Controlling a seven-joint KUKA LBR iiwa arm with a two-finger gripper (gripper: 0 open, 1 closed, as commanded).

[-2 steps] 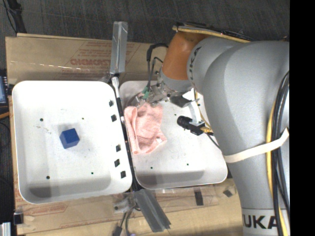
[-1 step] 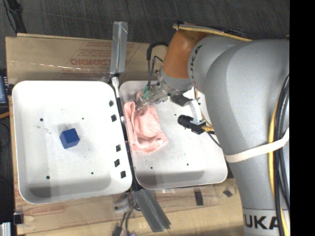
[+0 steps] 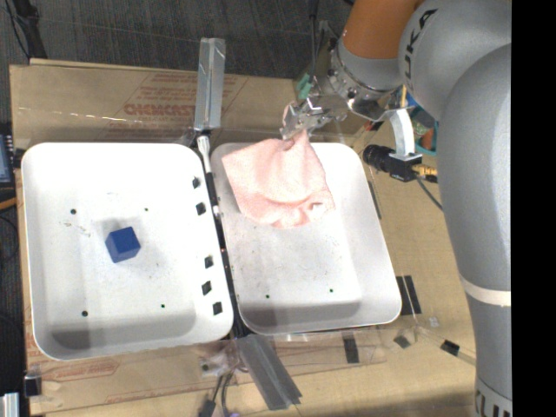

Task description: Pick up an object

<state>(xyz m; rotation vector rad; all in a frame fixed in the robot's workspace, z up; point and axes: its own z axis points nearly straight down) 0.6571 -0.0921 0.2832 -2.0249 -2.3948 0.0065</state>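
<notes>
cardboard (image 3: 104, 102) covers the table under two white bins set side by side. left bin (image 3: 52, 172) carries a small blue cube (image 3: 123, 243) a little left of its middle, well apart from every wall. it looks hard, light and square-edged, so it would probably need a straight pinch across two flat faces, and it has open floor all around for that.

between the bins runs a dark divider with clips, and a grey metal bar (image 3: 209, 81) stands up from its far end.

right bin (image 3: 365, 276) holds a pink cloth (image 3: 278, 185) in its far half, bunched and folded, its near edge lying on the bin floor. its top corner rises to a peak at the gripper (image 3: 304, 122), where the jaws appear clamped on that pinch of fabric, though the tips are small and partly lost against the metal. the cloth is soft, limp and light; it will likely sag and trail when raised, and a thin pinch at one corner could slip out. a fold with more bulk would seem the safer hold.

the near half of the right bin is bare white floor, so there is room to drag or lift the cloth that way. the far wall sits close behind the gripper, leaving little room there. right of the bin, cables and a black fitting (image 3: 387, 159) hang near the grey arm (image 3: 469, 146), which crowds that side.
</notes>
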